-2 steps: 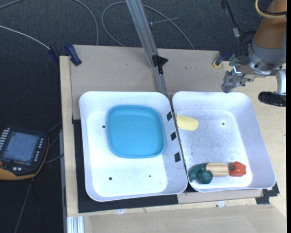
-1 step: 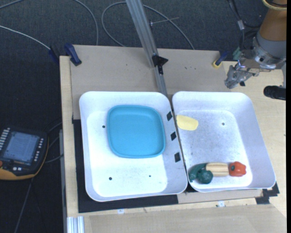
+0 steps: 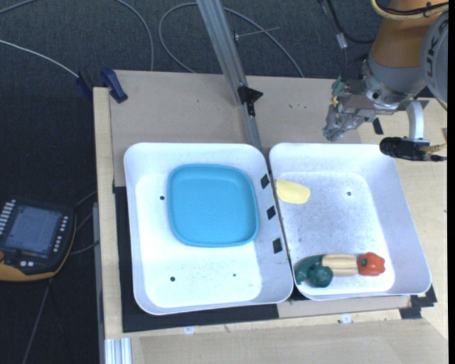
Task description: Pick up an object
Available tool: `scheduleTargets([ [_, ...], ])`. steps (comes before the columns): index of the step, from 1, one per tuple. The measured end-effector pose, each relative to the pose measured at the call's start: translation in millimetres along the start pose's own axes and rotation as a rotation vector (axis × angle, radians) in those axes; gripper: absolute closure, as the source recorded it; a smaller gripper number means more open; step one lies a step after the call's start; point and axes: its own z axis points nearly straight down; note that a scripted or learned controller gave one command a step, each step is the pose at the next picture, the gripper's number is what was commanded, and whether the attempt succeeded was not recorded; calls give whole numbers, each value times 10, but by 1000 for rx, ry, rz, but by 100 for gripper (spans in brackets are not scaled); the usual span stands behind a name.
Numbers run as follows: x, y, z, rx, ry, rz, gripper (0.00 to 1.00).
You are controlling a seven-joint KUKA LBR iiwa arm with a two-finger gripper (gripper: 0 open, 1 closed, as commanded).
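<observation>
In the right bin [image 3: 405, 213] at 5 o'clock, the red pepper [image 3: 370, 264], wooden peg [image 3: 340, 264] and green toy [image 3: 315, 273] touch the wall, so a grab may slip; gripper [image 3: 338, 128] at 12, can't tell if it's wide or narrow.

Desk [image 3: 178, 99]: pale wood, centre of frame, bearing both bins.
Handheld control pad [image 3: 32, 234]: left edge, on dark floor, screen facing up.
Cables [image 3: 106, 21]: thin loops across upper left.
Metal post [image 3: 227, 57]: slanting from top centre toward the bins.
Blue clamp [image 3: 114, 84]: upper left corner of desk.
Black mat [image 3: 199, 316]: under left bin, showing along lower edge.
</observation>
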Motion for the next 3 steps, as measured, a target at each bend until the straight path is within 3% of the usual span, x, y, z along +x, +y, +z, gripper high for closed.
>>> scheduleTargets([
  [2, 965, -60, 11, 1, 0, 1, 100],
  [3, 1556, -219, 116, 2, 0, 0, 100],
])
